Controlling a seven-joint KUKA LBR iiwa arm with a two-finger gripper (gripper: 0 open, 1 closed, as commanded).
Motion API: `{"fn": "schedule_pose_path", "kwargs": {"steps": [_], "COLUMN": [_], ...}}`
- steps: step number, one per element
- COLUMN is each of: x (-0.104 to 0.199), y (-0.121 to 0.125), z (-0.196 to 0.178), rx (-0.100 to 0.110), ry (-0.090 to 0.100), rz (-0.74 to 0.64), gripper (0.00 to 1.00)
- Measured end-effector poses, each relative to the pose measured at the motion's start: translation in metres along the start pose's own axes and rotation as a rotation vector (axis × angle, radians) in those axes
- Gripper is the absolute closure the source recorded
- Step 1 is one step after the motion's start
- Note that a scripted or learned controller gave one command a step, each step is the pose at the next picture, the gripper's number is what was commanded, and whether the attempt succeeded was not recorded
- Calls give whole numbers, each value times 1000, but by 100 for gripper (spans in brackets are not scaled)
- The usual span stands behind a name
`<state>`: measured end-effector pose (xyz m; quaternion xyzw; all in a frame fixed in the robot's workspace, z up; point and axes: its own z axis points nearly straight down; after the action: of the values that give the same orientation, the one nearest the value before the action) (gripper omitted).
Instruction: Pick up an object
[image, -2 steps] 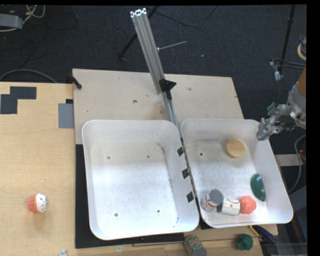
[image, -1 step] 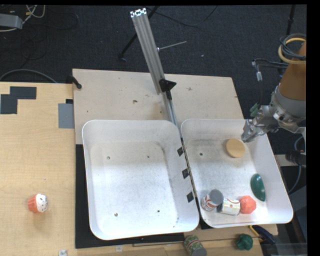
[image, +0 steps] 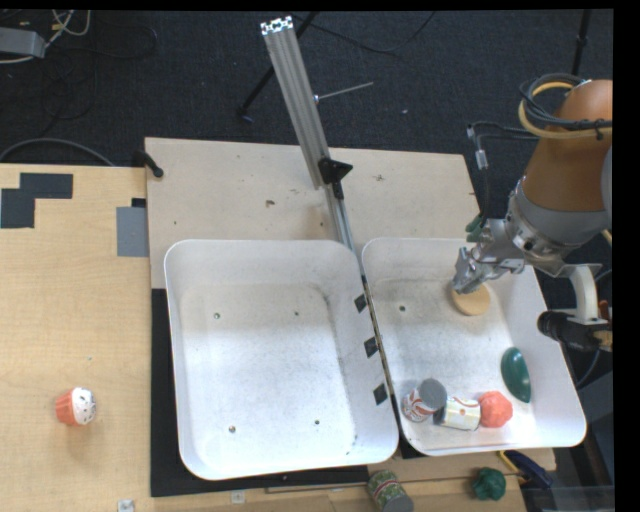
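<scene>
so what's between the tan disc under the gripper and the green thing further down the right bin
In the camera view, nothing: bare white floor of the right bin runs from the tan disc, under the gripper, to the green object.

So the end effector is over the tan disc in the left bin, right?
Not quite: the camera view shows the end effector over the tan disc in the right bin, not the left bin.

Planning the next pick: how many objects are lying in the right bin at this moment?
5: a tan disc under the gripper near the far end, a green piece by the right wall, and a grey-topped item, a white cylinder and a red ball clustered near the front.
</scene>
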<state>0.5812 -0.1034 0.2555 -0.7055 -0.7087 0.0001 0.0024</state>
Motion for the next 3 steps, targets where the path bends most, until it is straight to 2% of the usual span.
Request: {"fn": "schedule_pose_path", "kwargs": {"steps": [1,3], "x": [49,149], "y": [-21,-54], "z": [-2,29], "rx": [2,3], "ry": [0,-1], "rz": [0,0], "gripper": [100,100]}}
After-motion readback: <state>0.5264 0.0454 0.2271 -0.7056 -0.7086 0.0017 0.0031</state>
